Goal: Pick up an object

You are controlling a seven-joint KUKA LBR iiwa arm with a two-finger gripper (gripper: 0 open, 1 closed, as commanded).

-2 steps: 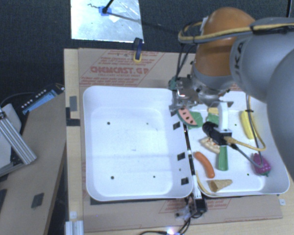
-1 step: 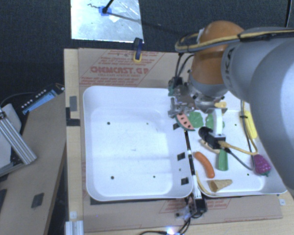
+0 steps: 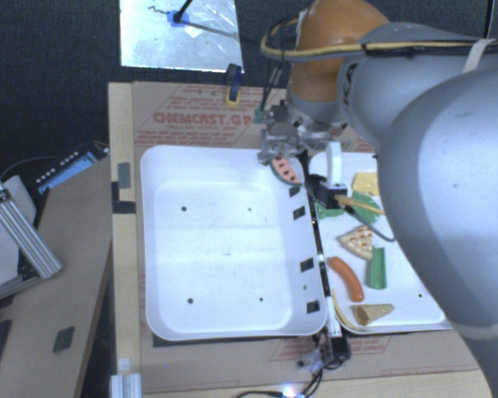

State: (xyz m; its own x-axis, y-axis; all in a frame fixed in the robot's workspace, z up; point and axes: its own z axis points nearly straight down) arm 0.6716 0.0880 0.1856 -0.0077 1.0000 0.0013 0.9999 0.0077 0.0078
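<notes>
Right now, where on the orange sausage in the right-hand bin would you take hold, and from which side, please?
Grip the orange sausage across its middle, coming straight down from above. It lies flat on the right bin, long and narrow, running diagonally, so fingers should close across its short width. The green piece lies close on its right, so keep the fingers clear of that side.

Left bin (image 3: pixel 224 247) open; right bin (image 3: pixel 415 305) cluttered

You see two bins side by side: the left bin (image 3: pixel 224 247) mid-frame, the right bin (image 3: pixel 415 305) at lower right holding several food pieces (image 3: pixel 358 243).
</notes>
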